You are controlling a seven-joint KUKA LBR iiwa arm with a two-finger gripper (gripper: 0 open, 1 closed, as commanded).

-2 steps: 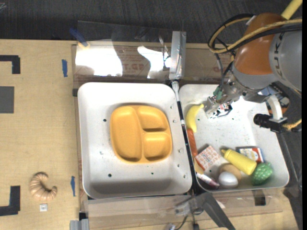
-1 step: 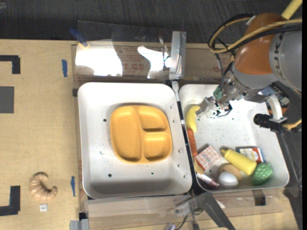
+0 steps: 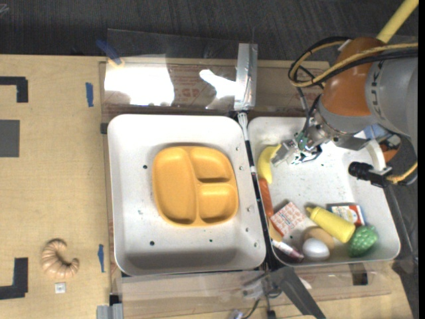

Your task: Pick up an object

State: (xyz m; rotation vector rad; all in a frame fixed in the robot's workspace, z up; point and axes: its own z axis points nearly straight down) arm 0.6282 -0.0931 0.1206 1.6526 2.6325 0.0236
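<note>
While the jaws (image 3: pixel 300 145) hang low over the upper left of the right white plastic bin (image 3: pixel 332 171), the curved smooth yellow banana (image 3: pixel 267 163) lies just beside them, to their left and slightly below.
Banana's long axis runs roughly top-to-bottom along that bin's left wall, so the jaws would likely need to close across its width. Cannot tell how far the jaws are open, too small and cluttered with wiring; nothing visibly between them. Other options sit further from the banana, toward the bin's lower edge: glossy yellow squeeze bottle (image 3: pixel 330 222), bumpy green rounded toy (image 3: pixel 362 240), smooth white egg shape (image 3: pixel 316 248), small red-and-white patterned flat packet (image 3: pixel 287 217). Left of the banana, the left white bin (image 3: pixel 126 198) carries a matte yellow-orange sectioned tray (image 3: pixel 195 184).
</note>
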